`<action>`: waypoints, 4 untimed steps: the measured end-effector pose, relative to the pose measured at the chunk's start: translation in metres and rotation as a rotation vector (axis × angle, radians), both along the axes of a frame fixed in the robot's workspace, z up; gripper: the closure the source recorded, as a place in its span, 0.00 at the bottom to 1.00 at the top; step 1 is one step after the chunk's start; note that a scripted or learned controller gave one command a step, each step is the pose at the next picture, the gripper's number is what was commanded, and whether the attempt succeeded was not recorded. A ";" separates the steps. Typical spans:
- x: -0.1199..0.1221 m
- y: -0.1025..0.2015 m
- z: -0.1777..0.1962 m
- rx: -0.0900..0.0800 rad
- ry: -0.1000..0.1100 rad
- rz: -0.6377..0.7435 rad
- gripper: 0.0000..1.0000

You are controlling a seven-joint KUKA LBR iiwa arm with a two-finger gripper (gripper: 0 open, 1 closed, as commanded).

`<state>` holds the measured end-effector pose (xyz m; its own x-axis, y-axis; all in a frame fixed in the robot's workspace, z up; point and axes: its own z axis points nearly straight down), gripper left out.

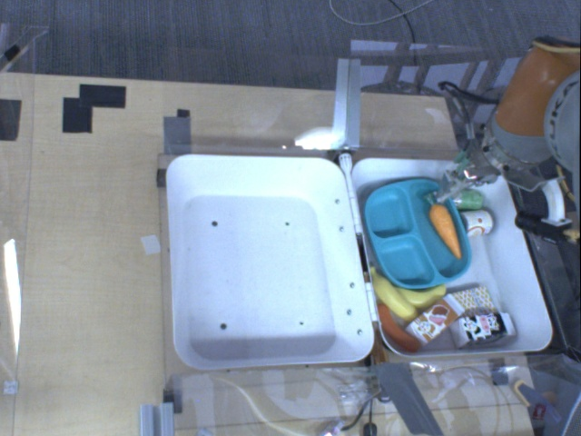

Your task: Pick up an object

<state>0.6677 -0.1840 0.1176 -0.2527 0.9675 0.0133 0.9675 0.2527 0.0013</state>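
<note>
The right bin (531,289) holds a blue divided tray (404,239) with an orange carrot (446,229) lying over its right rim. A white and green item (476,214) lies just right of the carrot. My gripper (465,178) hangs over the bin's far right part, just above the carrot's upper end and the white and green item. Nothing is seen held in it. A yellow banana (407,296) lies below the tray, with a red-orange item (396,327) beside it. Small printed cartons (458,316) sit at the bin's near edge.
The left bin (259,262) stands beside the right one, with a metal post (349,107) at the far end of the seam between them. The grey arm with its orange band (536,89) comes in from the upper right. Cables (381,7) trail on the floor behind.
</note>
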 end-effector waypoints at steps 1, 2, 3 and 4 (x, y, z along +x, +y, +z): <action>-0.006 0.025 0.072 -0.024 -0.016 0.062 1.00; -0.007 0.030 0.070 -0.016 -0.012 0.067 0.00; -0.023 0.031 0.007 -0.023 -0.028 0.240 0.00; -0.022 0.027 0.018 -0.036 -0.036 0.242 1.00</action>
<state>0.6456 -0.1566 0.1352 -0.4767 0.8784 -0.0337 0.8784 0.4775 0.0213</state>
